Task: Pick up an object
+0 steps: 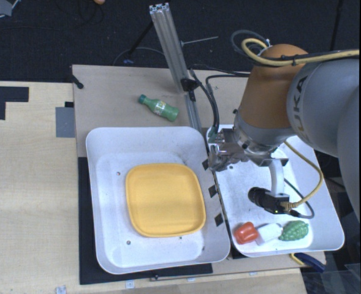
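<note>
Objects all unlifted: red pepper (246,231) and knobbly green fruit (294,230) along the right bin's (326,224) front edge, yellow plate (165,199) in the left bin (103,164), gripper (220,155) low by the right bin's far left corner, grip state impossible to tell, whole pick left to do.

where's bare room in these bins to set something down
Left bin: bare strips around the yellow plate, widest by the left wall and near rim. The bench left of the green bottle is bare. Right bin is crowded: arm over it; red toy, white piece, green toy along its near edge.
</note>
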Controlling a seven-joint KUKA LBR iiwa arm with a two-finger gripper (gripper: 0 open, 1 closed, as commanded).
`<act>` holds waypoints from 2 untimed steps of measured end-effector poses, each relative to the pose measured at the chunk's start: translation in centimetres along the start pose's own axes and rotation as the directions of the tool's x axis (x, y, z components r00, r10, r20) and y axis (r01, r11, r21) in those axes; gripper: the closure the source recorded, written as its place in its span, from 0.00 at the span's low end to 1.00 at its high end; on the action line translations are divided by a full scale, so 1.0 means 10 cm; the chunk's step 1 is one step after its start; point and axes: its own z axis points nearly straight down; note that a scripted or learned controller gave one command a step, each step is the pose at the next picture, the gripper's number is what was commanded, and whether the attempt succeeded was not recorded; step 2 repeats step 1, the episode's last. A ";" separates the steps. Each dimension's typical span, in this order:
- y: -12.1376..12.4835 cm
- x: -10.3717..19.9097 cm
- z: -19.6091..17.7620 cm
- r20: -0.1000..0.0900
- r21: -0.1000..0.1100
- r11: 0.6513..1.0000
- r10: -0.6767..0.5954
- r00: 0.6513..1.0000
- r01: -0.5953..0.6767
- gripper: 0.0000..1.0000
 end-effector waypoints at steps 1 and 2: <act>0.03 0.55 -0.07 0.000 0.001 1.000 -0.001 1.000 0.001 1.00; 0.03 0.55 -0.07 0.000 0.001 1.000 -0.001 1.000 0.001 1.00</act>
